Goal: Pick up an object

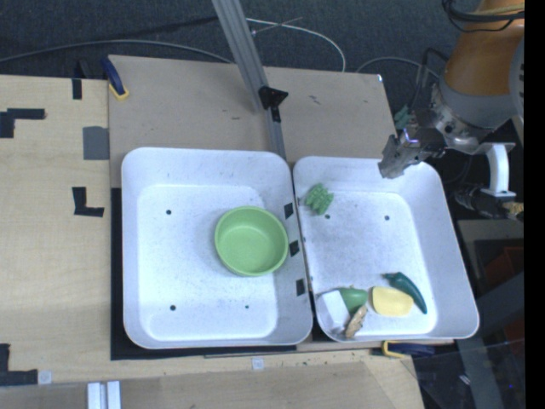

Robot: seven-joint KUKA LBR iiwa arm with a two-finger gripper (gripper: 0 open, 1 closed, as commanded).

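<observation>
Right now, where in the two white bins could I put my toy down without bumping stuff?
Left bin: bare floor all around the green bowl. Right bin: free middle, between the small green piece and the near-edge cluster: yellow piece, dark green pepper-like toy.

Right bin's [443, 228] middle lies open; toys [379, 301] crowd its near edge.

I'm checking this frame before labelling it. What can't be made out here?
- Gripper: small and blurred at the right bin's far corner; finger state unreadable.
- Arm: cut off by the top and right edges.
- Pile in the right bin's near corner: the tan item is too small to identify and overlaps the green piece beside the yellow one.
</observation>
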